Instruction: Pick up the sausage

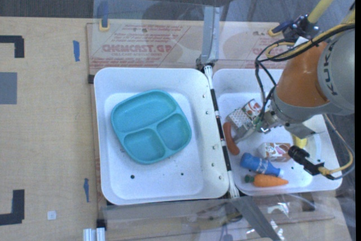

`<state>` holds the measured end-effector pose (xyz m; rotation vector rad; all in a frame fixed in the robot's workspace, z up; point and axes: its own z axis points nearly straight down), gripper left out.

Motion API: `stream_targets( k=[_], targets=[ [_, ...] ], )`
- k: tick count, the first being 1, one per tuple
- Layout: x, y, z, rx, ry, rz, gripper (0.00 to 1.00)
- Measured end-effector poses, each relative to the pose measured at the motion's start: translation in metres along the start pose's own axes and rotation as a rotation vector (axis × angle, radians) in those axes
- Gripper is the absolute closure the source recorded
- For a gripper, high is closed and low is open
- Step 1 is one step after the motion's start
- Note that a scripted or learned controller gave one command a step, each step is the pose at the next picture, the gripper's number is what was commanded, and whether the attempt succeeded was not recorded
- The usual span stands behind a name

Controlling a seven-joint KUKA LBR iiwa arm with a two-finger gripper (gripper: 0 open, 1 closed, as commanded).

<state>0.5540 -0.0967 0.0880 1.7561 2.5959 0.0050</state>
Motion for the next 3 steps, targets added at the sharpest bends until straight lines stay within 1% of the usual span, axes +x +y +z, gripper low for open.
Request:
stream_targets(
  k=[1, 2, 3],
  targets=[
    [0.017, -0.049, 0.000, 0.000, 0.003, -0.136, 0.00],
    [-0.018, -0.003, 0.000, 0.000, 0.000, -0.008, 0.00],
    [-0.012, 0.017, 0.000, -0.002, -0.003, -0.219, 0.00]
  ],
)
